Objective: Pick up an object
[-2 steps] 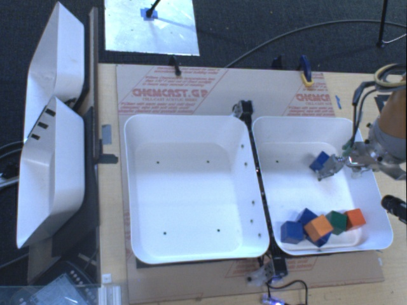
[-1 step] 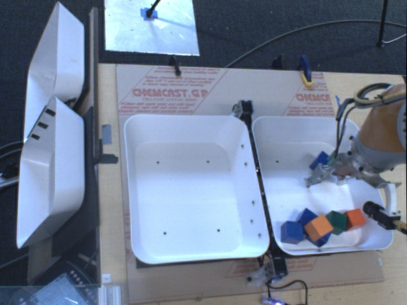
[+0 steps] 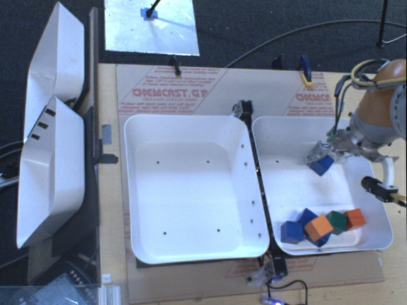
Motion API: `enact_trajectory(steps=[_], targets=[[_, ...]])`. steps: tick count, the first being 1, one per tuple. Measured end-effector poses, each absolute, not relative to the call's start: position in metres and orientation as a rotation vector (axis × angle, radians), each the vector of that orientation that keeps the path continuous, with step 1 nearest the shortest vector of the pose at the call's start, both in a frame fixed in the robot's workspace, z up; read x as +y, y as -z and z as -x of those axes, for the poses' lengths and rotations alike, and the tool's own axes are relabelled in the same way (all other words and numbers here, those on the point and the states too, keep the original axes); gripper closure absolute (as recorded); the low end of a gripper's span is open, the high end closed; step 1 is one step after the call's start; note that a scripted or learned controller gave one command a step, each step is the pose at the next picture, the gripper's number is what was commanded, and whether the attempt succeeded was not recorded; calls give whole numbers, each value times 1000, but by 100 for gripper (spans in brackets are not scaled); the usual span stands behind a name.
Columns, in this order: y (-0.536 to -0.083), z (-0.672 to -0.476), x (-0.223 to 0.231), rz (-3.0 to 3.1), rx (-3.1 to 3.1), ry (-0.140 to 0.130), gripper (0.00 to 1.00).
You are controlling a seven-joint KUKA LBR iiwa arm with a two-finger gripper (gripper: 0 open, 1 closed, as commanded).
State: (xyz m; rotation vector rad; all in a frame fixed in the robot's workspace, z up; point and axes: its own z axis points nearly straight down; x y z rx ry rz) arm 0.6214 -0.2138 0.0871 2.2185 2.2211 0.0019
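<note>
Two white bins (image 3: 191,132) on a tan bench (image 3: 191,88)

Even, bright overhead light; soft focus

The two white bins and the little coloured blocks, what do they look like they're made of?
White bins: probably thin moulded plastic, smooth and slightly glossy, with rounded corners and soft highlights on the walls.
Coloured blocks: solid-coloured cubes with a matte, even surface; painted wood or foam, the view can't settle which.
</note>
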Motion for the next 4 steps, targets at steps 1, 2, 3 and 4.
enact_trajectory(steps=[1,2,3,4], targets=[[-87,-609,-157,-2216,2226,-3,0],[-98,-610,-161,-2219,2220,-3,100],[-191,-583,-81,-2210,2224,-12,100],[-186,-563,-18,-2216,2229,-2,100]])
